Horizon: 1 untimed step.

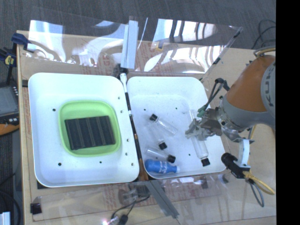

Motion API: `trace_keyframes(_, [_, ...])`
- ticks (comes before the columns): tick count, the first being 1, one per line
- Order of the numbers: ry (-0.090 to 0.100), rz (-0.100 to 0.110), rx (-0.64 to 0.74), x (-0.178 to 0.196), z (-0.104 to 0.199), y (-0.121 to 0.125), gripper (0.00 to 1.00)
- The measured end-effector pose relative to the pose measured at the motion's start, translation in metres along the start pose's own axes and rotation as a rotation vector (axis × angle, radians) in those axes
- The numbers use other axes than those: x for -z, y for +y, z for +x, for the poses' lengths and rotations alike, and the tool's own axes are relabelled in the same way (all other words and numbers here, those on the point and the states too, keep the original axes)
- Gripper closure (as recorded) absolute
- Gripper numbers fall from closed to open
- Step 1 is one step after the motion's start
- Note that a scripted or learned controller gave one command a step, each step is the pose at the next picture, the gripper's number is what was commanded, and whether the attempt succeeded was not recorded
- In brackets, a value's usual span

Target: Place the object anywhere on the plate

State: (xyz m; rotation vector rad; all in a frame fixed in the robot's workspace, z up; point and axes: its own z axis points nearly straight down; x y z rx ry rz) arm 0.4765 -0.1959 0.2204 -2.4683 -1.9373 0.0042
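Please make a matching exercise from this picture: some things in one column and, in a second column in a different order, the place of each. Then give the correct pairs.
Things:
1. green plate
2. blue bottle
3. gripper
4. dark ridged insert

Places:
A. near the front edge of the right bin
B. at the right side of the right bin, above a clear vial
C. in the middle of the left bin
D. lying on the green plate

Pairs: 1-C, 2-A, 3-B, 4-D
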Motion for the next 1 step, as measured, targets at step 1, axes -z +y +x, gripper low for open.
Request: trace_keyframes(1, [0.0,0.0,0.0,0.0,0.0,0.0,0.0])
